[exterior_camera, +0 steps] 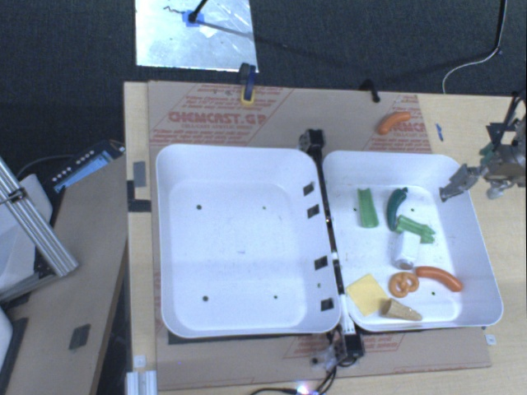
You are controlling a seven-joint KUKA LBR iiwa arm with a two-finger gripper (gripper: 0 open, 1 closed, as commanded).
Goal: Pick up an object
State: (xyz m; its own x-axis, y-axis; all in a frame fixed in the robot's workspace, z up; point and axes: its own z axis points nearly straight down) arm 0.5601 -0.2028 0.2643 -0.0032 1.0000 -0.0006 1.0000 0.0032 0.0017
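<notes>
The bench's front edge point(247, 377), a brown board printed with red lettering, runs along the bottom of the frame nearest the lens and carries two shallow white bins side by side. The left bin point(177, 220) is the larger shape in view, its floor marked by a few small dark dots. The right bin point(486, 262) holds a cluster of toy foods. An orange hot dog point(439, 278) lies near the front right, its long axis running left to right with a slight downward tilt to the right. Just left of it sits a brown pretzel point(403, 284), and ahead of that a yellow cheese square point(366, 293) and a tan wedge point(400, 309) rest by the front wall. A white cylinder point(404, 250) stands between the pretzel and a green leafy piece point(417, 227), which points toward the right. A dark green pepper-like item point(396, 202) curves upward, while a light green block point(366, 207) lies lengthwise front to back. A second orange sausage point(394, 123) rests on the board behind the bins, angled up to the right. The gripper point(458, 185) hovers over the right bin's far right rim, holding nothing; whether its fingers are apart cannot be told. Dark carpet and a silver sheet point(196, 23) lie beyond the bench.
</notes>
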